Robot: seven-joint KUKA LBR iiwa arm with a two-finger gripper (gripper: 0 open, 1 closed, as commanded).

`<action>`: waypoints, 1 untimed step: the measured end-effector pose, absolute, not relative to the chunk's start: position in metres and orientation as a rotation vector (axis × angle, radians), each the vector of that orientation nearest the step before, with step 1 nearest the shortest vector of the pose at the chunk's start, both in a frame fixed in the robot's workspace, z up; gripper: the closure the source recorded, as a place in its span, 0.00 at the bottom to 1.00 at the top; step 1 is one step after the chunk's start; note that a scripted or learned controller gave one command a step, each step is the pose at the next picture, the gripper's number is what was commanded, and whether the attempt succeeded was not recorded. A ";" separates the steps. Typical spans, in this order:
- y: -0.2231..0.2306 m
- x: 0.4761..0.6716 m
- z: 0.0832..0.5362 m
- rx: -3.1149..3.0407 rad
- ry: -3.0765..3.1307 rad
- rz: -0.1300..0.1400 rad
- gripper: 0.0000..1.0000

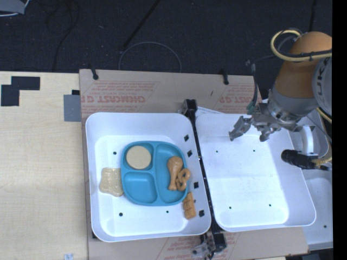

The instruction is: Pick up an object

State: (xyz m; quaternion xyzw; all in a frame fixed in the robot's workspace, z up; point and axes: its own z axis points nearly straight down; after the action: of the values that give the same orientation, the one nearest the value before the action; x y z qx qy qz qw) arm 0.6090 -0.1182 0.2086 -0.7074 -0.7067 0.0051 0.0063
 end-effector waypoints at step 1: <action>-0.118 0.612 0.217 -2.219 -2.220 0.003 0.00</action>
State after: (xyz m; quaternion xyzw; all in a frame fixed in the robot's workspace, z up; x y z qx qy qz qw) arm 0.6116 -0.1183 0.2170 -0.7068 -0.7074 0.0010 0.0014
